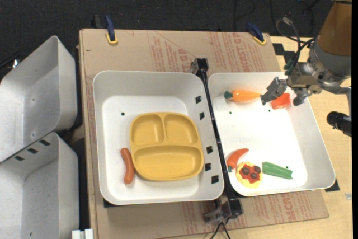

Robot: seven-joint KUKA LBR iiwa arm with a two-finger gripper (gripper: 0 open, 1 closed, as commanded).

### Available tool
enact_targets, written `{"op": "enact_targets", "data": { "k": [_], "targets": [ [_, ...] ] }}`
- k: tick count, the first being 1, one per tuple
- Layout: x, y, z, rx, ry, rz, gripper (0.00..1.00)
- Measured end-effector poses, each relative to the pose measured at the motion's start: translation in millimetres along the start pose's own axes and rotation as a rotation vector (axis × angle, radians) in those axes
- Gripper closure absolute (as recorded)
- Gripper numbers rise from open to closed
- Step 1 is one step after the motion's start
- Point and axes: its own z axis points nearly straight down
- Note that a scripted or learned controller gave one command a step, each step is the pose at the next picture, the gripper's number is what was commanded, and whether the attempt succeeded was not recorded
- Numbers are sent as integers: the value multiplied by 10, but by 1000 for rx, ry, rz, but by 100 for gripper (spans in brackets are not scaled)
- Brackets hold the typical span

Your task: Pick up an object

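My gripper (286, 94) hangs over the far right part of the right bin (313, 137), its dark fingers (273, 90) spread open. A small red-orange block (282, 101) lies between and just below the fingertips; I cannot see the fingers touching it. An orange carrot with a green top (245, 95) lies just left of the gripper. Near the bin's front lie a red chili (236, 156), a round pizza toy (249, 173) and a green pepper (277, 170).
The left bin (106, 120) holds a yellow divided plate (166, 145) and a brown sausage (128, 165) beside its left edge. A black divider (210, 120) runs between the bins. White containers (33, 120) stand off the bench at left.
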Motion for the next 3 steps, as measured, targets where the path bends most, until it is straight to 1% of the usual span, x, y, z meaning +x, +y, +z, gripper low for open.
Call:
{"op": "enact_targets", "data": {
  "k": [1, 2, 3],
  "targets": [
    [1, 18, -52, -10, -2, -2, 0],
    [-69, -58, 479, -5, -1, 1, 0],
    [-125, -66, 1107, -4, 0, 1, 0]
  ]
}}
